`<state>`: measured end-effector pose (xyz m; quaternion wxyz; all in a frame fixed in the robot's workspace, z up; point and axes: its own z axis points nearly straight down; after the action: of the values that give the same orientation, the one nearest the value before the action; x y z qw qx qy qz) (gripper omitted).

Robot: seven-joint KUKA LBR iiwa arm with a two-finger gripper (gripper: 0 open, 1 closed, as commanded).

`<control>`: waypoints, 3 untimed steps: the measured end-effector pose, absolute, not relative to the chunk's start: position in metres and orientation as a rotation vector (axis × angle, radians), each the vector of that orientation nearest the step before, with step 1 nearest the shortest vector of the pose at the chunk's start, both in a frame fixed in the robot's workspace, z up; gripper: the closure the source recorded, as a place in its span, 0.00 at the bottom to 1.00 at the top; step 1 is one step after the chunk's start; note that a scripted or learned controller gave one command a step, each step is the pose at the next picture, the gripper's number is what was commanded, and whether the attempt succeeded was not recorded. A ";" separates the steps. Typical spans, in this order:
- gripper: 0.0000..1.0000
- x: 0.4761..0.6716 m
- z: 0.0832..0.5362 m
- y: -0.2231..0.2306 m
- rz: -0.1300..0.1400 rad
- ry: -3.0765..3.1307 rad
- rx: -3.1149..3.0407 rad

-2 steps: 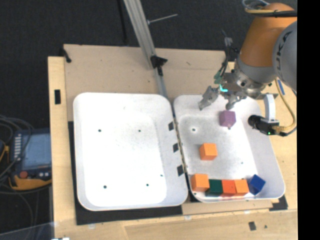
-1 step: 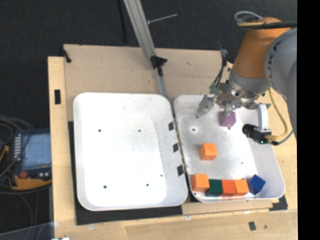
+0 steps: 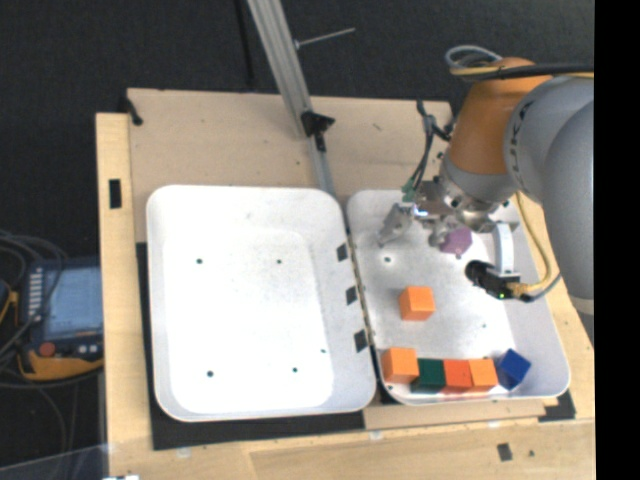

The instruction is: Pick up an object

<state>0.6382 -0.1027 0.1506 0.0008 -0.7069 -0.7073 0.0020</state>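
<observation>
Gripper (image 3: 432,218) hangs over the far end of the right bin (image 3: 530,313), below the grey arm (image 3: 560,158) and its orange band (image 3: 490,118); whether it is spread or pressed together cannot be told from this slant. One metal piece juts down-left from the wrist toward the bin floor near the far left corner. A small purple object (image 3: 457,240) sits just under the wrist hardware, touching or nearly touching it; cannot tell if it is pinched or merely lying beneath. A black fitting with a green light (image 3: 490,278) hangs off a yellow cable on the arm's near side. Loose orange cube (image 3: 417,303) lies alone mid-bin, well apart from the rest. Along the near wall of the same bin, a row packed side by side: orange block (image 3: 401,364) at the left, then dark green block (image 3: 431,374), orange-red block (image 3: 458,374), another orange block (image 3: 482,372), and a blue block (image 3: 513,367) at the right end, tilted. Left bin (image 3: 245,298) shows a few dark specks on its floor. Both bins sit on a tan bench (image 3: 220,143). A grey metal strut (image 3: 285,63) slants up from between the bins.
</observation>
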 end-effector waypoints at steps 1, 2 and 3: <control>0.00 0.637 0.098 -0.104 0.007 -2.213 -2.227; 1.00 0.639 0.113 -0.105 -0.004 -2.211 -2.236; 1.00 0.644 0.158 -0.108 -0.005 -2.215 -2.234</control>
<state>0.6445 -0.1083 0.1576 -0.0022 -0.7101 -0.7041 -0.0016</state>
